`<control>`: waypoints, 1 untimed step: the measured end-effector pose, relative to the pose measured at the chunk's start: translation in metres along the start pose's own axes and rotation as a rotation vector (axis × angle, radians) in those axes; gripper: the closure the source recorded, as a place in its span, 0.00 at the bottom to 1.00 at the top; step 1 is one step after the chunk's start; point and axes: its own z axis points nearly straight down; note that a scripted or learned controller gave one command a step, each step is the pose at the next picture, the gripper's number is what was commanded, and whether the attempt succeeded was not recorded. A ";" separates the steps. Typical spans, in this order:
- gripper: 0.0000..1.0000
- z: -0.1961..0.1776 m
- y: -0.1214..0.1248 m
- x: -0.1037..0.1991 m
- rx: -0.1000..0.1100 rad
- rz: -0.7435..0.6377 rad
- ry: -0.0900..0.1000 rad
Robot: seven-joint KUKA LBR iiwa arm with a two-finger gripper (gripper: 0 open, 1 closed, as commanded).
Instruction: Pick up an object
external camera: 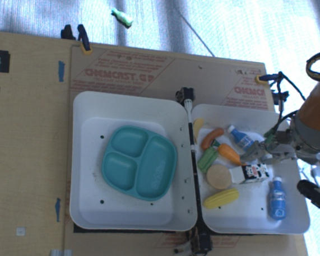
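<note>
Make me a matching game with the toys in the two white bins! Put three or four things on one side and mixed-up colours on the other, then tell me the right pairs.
Things:
1. divided plate
2. corn cob
3. carrot
4. bottle near the right bin's right wall

Colours:
A. orange
B. blue
C. teal
D. yellow

Pairs: 1-C, 2-D, 3-A, 4-B

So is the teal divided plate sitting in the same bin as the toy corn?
No, the teal plate lies in the left bin, while the corn lies in the right bin.
</note>
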 end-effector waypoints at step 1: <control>0.00 0.104 0.047 0.031 0.000 -0.056 0.000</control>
